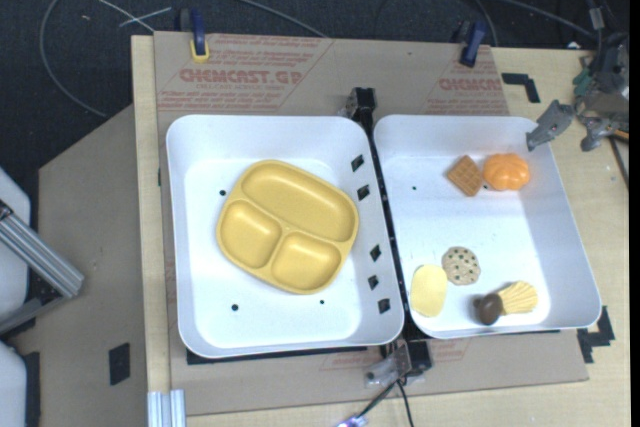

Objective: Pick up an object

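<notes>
Yellow tray (287, 226) in left bin (190, 215): light, stiff, broad, graspable only by rim. In right bin (570, 215), near back edge: cracker (465, 175) touching orange (506, 172); orange probably smooth, round, liable to roll. Near front edge: pale oval piece (429, 290), cookie (461, 265), shell-like piece (507, 300), all small, light, low; pinch across narrow sides. Hand (590, 110) at counter's right edge, outside bin; opening impossible to tell, nothing visibly held.

Even overhead light, bins (190, 215) bright, shadows soft; edges perhaps slightly blurred.
</notes>
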`<state>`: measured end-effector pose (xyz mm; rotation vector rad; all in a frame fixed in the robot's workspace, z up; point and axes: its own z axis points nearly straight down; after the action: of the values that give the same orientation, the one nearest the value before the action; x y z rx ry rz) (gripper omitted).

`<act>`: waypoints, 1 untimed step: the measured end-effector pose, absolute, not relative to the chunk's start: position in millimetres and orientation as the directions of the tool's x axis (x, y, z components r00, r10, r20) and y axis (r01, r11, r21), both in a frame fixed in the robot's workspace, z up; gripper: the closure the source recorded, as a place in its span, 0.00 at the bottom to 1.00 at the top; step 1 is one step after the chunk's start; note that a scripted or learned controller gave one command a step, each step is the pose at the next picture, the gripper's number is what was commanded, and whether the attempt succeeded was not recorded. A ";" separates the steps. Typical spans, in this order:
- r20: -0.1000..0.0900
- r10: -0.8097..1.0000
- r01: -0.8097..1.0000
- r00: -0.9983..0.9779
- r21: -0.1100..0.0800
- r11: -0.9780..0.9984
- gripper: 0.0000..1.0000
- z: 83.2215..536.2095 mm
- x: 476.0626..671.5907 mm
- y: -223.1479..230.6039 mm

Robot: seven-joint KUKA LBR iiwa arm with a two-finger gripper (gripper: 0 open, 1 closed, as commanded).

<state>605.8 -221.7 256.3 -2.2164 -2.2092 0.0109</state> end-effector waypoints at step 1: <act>0.000 1.000 1.000 -0.001 0.000 0.001 0.00 264.5 608.3 -220.8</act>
<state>608.3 -220.8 264.5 -2.2206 -2.2220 -0.0002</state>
